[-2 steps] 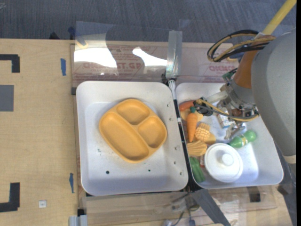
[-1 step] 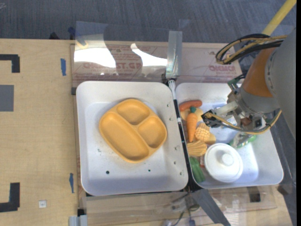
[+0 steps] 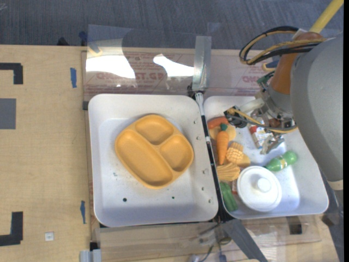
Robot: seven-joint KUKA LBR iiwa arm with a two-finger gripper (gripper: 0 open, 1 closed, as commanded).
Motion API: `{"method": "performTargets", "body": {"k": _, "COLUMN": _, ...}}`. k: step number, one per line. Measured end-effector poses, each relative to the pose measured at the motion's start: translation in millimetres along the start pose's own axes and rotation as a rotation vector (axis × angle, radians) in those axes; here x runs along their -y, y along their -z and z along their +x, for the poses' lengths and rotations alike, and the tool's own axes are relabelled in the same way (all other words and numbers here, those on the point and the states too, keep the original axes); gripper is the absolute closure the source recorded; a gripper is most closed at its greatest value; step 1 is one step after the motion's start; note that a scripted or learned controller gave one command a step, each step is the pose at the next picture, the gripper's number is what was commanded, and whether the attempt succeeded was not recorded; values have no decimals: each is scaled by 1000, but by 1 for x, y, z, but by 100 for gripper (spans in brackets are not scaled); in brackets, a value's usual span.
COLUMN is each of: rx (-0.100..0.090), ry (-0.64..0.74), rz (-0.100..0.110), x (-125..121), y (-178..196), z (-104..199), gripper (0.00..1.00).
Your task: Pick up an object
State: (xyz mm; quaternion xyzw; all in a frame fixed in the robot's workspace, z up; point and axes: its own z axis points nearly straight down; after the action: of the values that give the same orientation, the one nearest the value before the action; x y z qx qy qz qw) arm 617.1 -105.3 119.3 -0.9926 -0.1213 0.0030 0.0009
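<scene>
The right bin (image 3: 311, 198) holds a heap of toy food. An orange carrot (image 3: 222, 142) lies beside a yellow corn cob (image 3: 235, 153), with a red tomato-like piece (image 3: 215, 122) behind them. A white round lidded bowl (image 3: 259, 186) sits at the front and a green bottle-shaped piece (image 3: 280, 161) to its right. My gripper (image 3: 265, 140) hangs low over the bin's back middle, between the corn and the green piece. Its fingers are open, with nothing between them.
The left bin (image 3: 103, 162) holds an orange divided plate (image 3: 155, 150). A metal divider (image 3: 209, 146) separates the bins. Green toy pieces (image 3: 229, 196) lie by the bowl's left side. The grey arm (image 3: 322, 97) and its cables (image 3: 267, 42) cover the right bin's back right.
</scene>
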Motion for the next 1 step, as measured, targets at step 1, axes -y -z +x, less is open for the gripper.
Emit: {"method": "performTargets", "body": {"k": 1, "rx": -9, "ry": -44, "rz": -3, "x": -26, "y": 92, "z": -37, "gripper": 0}}
